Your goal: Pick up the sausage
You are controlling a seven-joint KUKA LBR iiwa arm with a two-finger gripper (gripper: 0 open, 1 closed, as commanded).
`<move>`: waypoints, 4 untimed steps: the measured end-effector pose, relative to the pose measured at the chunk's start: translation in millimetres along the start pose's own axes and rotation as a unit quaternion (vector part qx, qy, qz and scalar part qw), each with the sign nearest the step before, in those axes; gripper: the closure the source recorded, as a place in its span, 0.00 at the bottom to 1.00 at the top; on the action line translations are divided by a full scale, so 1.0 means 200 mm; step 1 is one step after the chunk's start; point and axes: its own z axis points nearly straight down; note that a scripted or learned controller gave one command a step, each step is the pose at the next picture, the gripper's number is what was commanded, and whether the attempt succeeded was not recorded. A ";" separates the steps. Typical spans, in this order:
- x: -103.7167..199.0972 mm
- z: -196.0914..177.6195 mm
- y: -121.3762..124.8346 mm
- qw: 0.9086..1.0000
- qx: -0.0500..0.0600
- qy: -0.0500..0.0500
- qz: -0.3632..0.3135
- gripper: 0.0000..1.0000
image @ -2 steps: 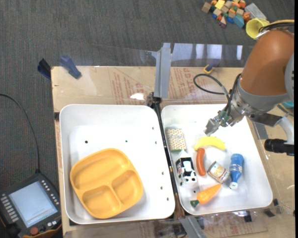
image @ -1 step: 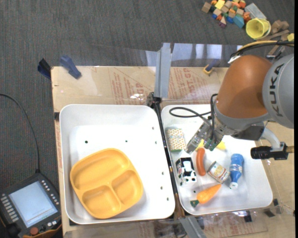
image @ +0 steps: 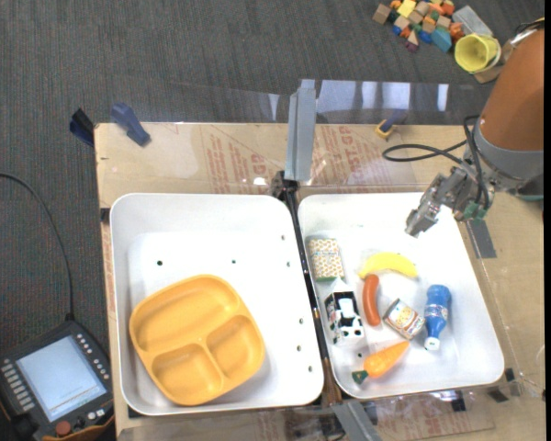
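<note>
red sausage (image: 372, 299) lies between milk carton (image: 344, 316) and can (image: 403, 318).

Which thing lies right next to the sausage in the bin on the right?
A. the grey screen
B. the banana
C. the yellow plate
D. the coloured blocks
B. The sausage lies in the right bin with its top end just under the banana; the plate sits in the other bin, and the blocks and screen lie outside both bins.

Sausage (image: 372, 299) hemmed by banana (image: 389, 265) and can (image: 402, 318) (top clear).
</note>
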 end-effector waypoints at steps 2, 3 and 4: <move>-0.14 0.46 0.22 0.945 -0.001 -0.001 -0.327 1.00; 0.03 0.67 -0.01 0.914 -0.001 0.002 -0.407 1.00; -0.14 0.31 -0.11 0.835 -0.002 -0.001 -0.550 1.00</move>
